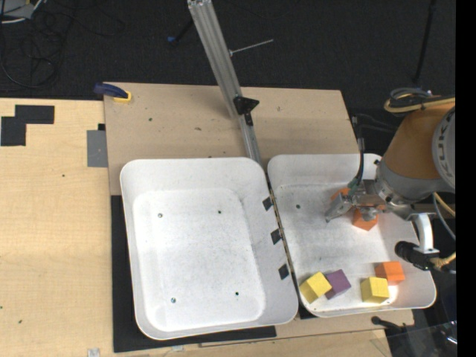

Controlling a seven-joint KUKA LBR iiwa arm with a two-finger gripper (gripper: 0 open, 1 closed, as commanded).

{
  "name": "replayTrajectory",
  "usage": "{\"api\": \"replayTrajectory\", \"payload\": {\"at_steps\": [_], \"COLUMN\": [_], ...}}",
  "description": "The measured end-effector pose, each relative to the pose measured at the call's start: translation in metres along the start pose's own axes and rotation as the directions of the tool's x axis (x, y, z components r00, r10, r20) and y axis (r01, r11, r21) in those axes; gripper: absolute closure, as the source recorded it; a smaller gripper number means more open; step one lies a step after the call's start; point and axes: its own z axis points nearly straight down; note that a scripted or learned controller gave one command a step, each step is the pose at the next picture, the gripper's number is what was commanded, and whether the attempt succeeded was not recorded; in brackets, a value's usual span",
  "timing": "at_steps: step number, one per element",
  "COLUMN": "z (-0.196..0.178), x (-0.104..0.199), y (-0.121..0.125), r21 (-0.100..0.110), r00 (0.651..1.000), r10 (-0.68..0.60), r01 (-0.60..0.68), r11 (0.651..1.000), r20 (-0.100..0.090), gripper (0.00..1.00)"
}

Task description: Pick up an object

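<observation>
A pale wooden bench top point(186, 121) carries two shallow white plastic bins side by side, the left bin point(195, 245) and the right bin point(312, 192) touching along their inner edges over a black mat point(116, 274). A slanted grey aluminium rail point(223, 73) rises from the board's middle, and a small blue-and-yellow clamp point(113, 91) sits at its far left corner.

The arm point(420, 155) enters at about three o'clock as a bulky rounded body, orange-tan on its broad upper band and pale grey toward the rim. A thin cable loops above it at one o'clock. Below the band sits a grey wrist collar. The gripper point(349, 203) is slim grey metal, with a dark cable along it.
</observation>
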Motion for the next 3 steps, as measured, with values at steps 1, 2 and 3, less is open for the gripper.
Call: {"api": "replayTrajectory", "payload": {"at_steps": [1, 2, 3], "z": [-0.009, -0.071, -0.092], "x": [-0.001, 0.000, -0.002], "y": [-0.001, -0.003, -0.003], "r21": [0.001, 0.007, 0.010], "r00": [1.000, 1.000, 1.000], "r10": [0.005, -0.005, -0.002], "r01": [-0.005, 0.005, 0.002], "r11": [1.000, 1.000, 1.000], "r20": [0.000, -0.003, -0.003], "gripper": [1.00, 1.00, 1.00]}}
